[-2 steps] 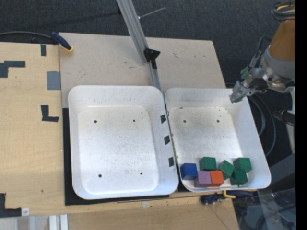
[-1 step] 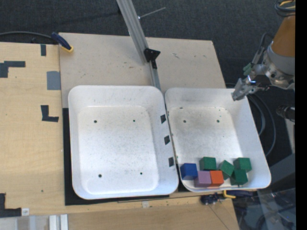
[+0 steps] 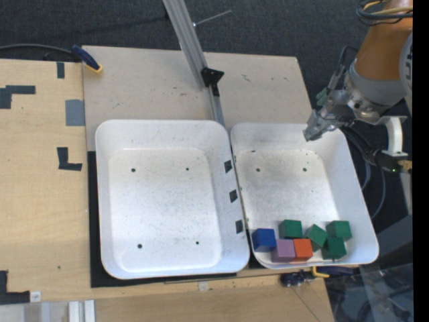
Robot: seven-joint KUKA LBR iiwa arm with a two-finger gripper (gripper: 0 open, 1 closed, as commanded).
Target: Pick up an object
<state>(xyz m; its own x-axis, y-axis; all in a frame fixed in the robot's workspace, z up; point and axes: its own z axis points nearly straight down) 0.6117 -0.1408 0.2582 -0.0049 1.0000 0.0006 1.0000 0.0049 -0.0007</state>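
Jaws hanging above the far right corner of the right bin, at the end of the grey and orange arm, drawn to a narrow tip aimed down at that bin's far rim. Released or clenched: cannot tell at this slant. No block at the tip.

From the left: left bin hard against the right bin's left rim, both resting on the table. Then the task's things, all huddled along the right bin's near wall, well apart from the jaws. First the blue cube in the right bin's near left corner. Next the purple cube, just beside it and against the near wall, with a green cube just behind. Then the orange cube, touching the purple one. Then a tilted green cube, and last two more green cubes toward the right bin's near right corner.

No long axis to any single cube, but the huddle as a whole stretched left to right along the near wall. Lying, then, straight across the right bin's whole depth from the jaws, and mostly a little leftward. Probably a long pull toward the near wall before any descent. Blue cube likely the easiest target, being at the open end of the row. The rest packed close, with little room beside them and the near wall crowding any grip.
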